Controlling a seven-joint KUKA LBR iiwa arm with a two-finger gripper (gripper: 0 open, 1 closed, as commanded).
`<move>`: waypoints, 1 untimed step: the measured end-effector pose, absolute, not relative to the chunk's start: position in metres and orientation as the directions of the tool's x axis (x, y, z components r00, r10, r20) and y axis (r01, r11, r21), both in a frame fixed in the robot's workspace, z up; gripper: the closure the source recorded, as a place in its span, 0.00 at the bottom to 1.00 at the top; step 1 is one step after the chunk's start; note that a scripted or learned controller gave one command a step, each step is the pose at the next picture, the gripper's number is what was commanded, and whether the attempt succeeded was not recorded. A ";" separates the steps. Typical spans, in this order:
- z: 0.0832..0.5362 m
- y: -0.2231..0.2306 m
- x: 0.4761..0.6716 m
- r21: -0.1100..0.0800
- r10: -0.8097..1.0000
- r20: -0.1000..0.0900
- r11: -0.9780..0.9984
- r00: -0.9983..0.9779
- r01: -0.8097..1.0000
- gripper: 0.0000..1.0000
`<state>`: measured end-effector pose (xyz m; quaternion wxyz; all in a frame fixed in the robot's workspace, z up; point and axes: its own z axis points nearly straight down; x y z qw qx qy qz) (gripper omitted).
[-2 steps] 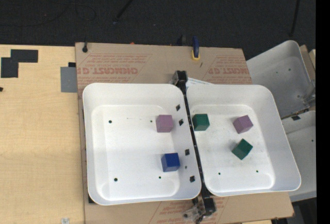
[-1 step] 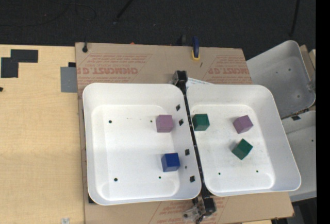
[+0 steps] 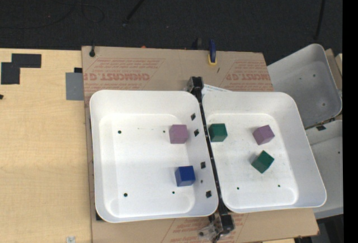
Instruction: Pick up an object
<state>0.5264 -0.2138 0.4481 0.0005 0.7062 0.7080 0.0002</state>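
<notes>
The tool's state, released or clenched, cannot be told. No object appears lifted, so the pick is judged not yet begun; selection, approach, grasp and lift all remain. Five candidates rest on the bin floors. The left white plastic bin (image 3: 102,124) holds a pale purple cube (image 3: 178,133) and a blue cube (image 3: 184,175). The right white plastic bin (image 3: 305,141) holds a dark green cube (image 3: 217,132) near the divider, a second purple cube (image 3: 263,134) and a second green cube (image 3: 262,161). Both bins sit on a brown cardboard sheet (image 3: 140,74) on the light wooden table (image 3: 39,152); dark carpeted floor (image 3: 168,1) with cables lies beyond.
</notes>
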 end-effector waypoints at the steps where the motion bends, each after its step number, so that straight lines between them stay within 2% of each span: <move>1: 0.475 -0.214 0.515 0.000 1.000 0.000 0.005 -0.005 1.000 1.00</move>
